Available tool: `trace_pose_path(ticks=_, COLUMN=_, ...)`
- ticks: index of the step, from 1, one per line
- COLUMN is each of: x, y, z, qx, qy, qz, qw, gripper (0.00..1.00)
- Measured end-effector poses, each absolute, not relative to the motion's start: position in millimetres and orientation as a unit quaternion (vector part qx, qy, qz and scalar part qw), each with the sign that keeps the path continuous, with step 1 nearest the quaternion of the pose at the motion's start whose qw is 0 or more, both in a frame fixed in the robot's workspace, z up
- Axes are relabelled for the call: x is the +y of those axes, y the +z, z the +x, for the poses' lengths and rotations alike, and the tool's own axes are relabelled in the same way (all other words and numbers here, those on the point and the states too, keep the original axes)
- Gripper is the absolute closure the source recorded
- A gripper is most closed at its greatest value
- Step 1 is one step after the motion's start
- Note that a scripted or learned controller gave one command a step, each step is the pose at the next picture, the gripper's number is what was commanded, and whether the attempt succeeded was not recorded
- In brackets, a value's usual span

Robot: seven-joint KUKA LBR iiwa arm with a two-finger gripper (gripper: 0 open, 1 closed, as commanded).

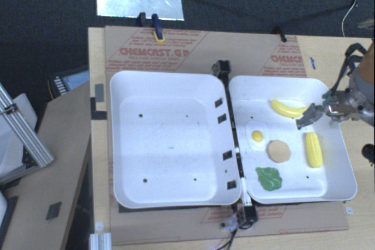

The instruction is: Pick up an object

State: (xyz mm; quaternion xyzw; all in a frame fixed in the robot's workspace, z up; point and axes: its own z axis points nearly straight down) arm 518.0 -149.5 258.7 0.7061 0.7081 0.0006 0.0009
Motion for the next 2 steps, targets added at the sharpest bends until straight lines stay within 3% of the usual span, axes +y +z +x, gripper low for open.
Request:
trace_pose_path(ticks=1, x=19, y=278, z=491.0, qx=0.715, qy=0.0034, qz=0.700, qw=-0.001, gripper=0.00)
trace_pose_path(ticks=2, x=-22, y=288, z=504.2, qx=0.707, qy=0.0010, qz=0.707, qw=0.002, gripper=0.00)
